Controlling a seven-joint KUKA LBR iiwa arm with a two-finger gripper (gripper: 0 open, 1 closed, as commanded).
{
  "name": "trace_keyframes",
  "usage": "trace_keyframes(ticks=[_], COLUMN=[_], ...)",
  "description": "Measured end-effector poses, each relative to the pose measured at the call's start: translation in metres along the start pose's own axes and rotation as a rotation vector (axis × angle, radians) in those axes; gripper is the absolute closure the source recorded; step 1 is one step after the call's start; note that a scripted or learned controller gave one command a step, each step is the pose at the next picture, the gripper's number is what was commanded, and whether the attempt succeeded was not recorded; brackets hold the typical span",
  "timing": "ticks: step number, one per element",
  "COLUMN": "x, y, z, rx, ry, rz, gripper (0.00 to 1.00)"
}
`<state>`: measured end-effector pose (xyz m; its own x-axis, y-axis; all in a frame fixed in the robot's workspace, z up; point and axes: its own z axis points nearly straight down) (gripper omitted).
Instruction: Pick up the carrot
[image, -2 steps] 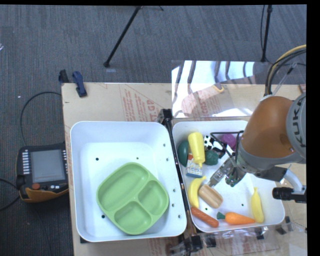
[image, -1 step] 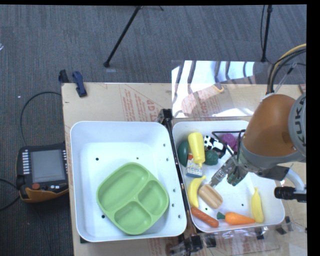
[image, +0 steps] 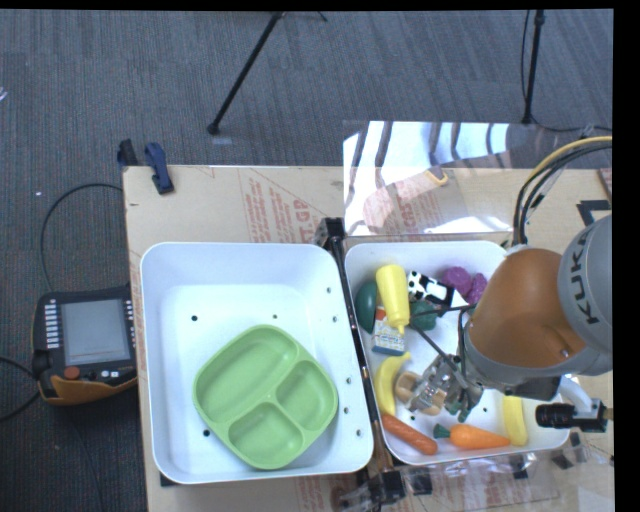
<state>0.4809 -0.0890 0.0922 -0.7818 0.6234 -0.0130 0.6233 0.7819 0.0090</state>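
Two carrot-like orange pieces lie along the near edge of the right bin (image: 497, 247).

You find the carrot (image: 478, 437) lying flat, long axis running left-right, tapered tip toward the right, just beside a yellow piece (image: 514, 419). A second orange piece (image: 409, 434) lies to its left, angled down-right. The gripper (image: 447, 390) hangs just above, between them; you cannot tell its grip state. The orange wrist band (image: 520, 305) hides the bin's right part.

arm (image: 540, 310) hides right bin's (image: 365, 262) middle
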Motion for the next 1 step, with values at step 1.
trace_keyframes(ticks=[1], x=[0.043], y=[0.049], z=[-0.0948], rx=[0.012], ry=[0.016], rz=[0.262], gripper=[1.0])
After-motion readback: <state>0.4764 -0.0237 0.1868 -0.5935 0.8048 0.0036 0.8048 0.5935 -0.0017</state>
